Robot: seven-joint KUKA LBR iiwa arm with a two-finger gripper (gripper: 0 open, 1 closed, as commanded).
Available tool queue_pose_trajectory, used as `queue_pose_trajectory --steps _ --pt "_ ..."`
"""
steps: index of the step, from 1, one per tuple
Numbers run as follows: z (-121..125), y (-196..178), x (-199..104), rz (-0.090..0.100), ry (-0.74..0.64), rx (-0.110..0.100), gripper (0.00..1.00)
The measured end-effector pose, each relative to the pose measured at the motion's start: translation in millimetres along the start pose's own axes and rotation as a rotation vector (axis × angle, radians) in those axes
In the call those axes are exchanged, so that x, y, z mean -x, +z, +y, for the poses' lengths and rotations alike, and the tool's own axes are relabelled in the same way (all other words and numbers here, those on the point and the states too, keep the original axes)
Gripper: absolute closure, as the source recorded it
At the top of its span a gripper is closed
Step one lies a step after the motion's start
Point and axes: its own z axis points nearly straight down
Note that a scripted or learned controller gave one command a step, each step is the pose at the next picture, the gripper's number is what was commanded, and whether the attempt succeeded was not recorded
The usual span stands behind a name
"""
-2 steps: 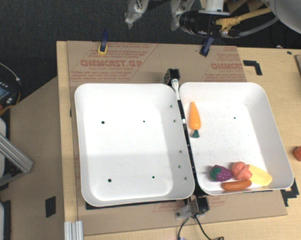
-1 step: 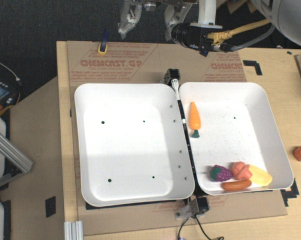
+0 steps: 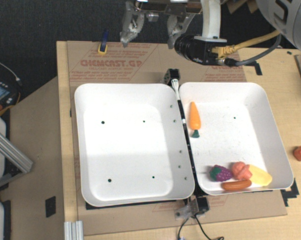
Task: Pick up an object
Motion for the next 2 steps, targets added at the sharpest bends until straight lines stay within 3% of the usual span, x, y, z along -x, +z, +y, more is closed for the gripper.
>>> queue_pose_trajectory --steps 2 --pt "-53.4 0.2 -0.1 0.0 0.0 -0.001 0.0"
